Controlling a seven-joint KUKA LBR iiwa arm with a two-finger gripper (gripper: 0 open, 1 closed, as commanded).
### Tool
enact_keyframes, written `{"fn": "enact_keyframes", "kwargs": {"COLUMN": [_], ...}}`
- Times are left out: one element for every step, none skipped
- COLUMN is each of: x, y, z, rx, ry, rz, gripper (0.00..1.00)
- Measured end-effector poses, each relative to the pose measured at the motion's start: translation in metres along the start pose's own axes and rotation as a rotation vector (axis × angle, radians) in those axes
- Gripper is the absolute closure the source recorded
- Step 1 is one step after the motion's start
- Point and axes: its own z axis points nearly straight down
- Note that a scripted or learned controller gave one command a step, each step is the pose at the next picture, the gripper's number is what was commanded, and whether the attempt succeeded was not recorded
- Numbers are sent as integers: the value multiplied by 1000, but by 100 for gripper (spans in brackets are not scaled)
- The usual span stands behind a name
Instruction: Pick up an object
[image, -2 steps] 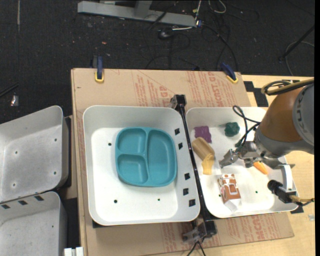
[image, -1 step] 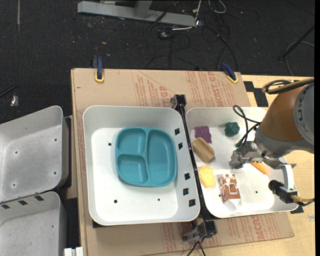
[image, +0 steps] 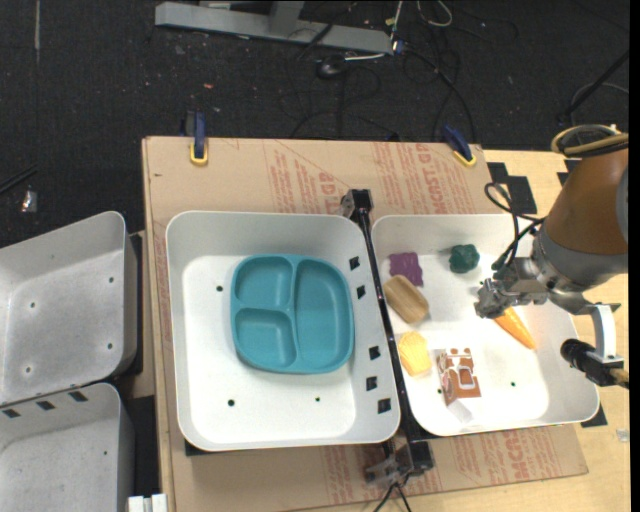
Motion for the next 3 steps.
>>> {"fn": "enact_keyframes", "kwargs": {"x": [0,51,108], "y": [2,-2,2], "z": [-48,-62,-54], "rx": [1,4,6], "ry": [0,3,4], "rz": [-1,-5,-6], "gripper": [100,100,100]}}
